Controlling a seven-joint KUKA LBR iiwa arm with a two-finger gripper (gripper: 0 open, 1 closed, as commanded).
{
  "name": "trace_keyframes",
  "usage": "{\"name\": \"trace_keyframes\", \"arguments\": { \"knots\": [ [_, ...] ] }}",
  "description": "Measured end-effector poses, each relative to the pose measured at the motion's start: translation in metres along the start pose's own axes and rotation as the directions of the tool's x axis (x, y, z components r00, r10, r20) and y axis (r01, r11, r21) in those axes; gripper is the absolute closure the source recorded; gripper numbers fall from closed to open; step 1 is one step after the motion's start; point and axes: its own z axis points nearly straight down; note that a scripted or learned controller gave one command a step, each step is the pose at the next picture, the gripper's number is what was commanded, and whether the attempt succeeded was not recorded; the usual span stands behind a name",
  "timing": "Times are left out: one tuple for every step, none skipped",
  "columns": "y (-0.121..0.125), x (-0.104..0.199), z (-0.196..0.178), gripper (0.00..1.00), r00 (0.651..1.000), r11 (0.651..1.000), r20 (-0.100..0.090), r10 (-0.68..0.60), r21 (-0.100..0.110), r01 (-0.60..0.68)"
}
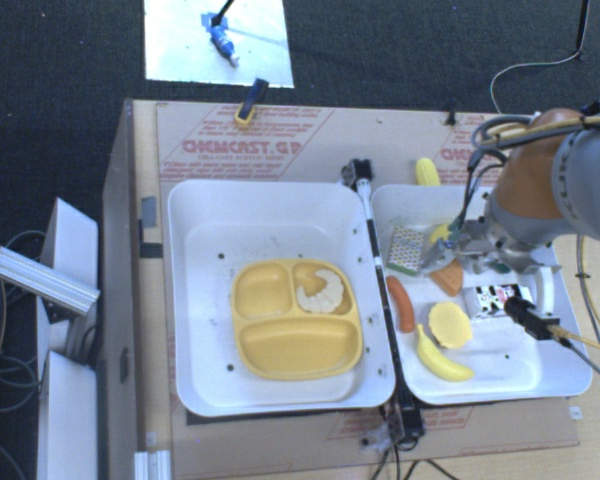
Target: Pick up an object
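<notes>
banana [443, 356] lies diagonally (tip lower right).

Single fixed camera view, set above the cardboard-topped bench [280, 138] and looking down at a slant from its near side. Two shallow white plastic bins, the left bin [195, 298] and the right bin [560, 368], sit mid-frame at moderate distance, both whole. The grey arm with an orange band [555, 173] enters from the right edge. Dark carpeted floor [60, 58] fills the upper part.
</notes>
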Motion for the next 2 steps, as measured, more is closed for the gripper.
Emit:
{"name": "trace_keyframes", "arguments": {
  "knots": [
    [0.039,-0.019,0.003,0.0,1.0,1.0,0.001,-0.003,-0.005,0.003],
    [0.01,-0.013,0.004,0.0,1.0,1.0,0.001,0.0,-0.003,0.0]
  ]
}}
